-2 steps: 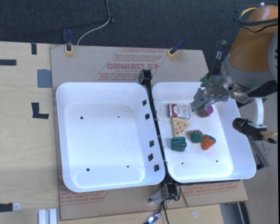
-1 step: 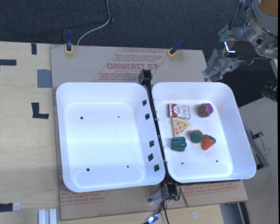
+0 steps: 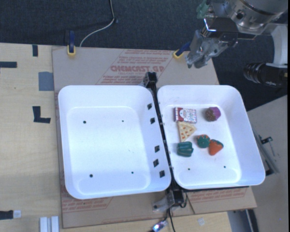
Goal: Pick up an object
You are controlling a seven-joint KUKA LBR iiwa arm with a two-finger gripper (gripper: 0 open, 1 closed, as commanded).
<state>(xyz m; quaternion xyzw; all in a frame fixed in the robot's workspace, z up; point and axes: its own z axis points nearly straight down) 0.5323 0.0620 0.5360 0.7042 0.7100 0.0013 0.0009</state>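
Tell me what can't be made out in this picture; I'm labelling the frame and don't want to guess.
- hand, camera view: small and blurred, so open or shut is unclear.
- Arm, camera view: cut off by the top edge above the wrist.
- red and white packet in the right bin: print too small to read.
- Printing on the brown board: partly covered by the bins.

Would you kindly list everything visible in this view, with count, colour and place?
Bins: two, white, side by side on the bench.
Packet: one, red and white, right bin.
Wedge: one, yellow, below the packet.
Pepper: one, green, below the wedge.
Ball: one, maroon, right of the packet.
Strawberry: one, red and green, right bin.
Carrot: one, orange, beside the strawberry.
Clamps: two, yellow, board's far edge.
Gripper: one, grey, above the right bin's far edge.
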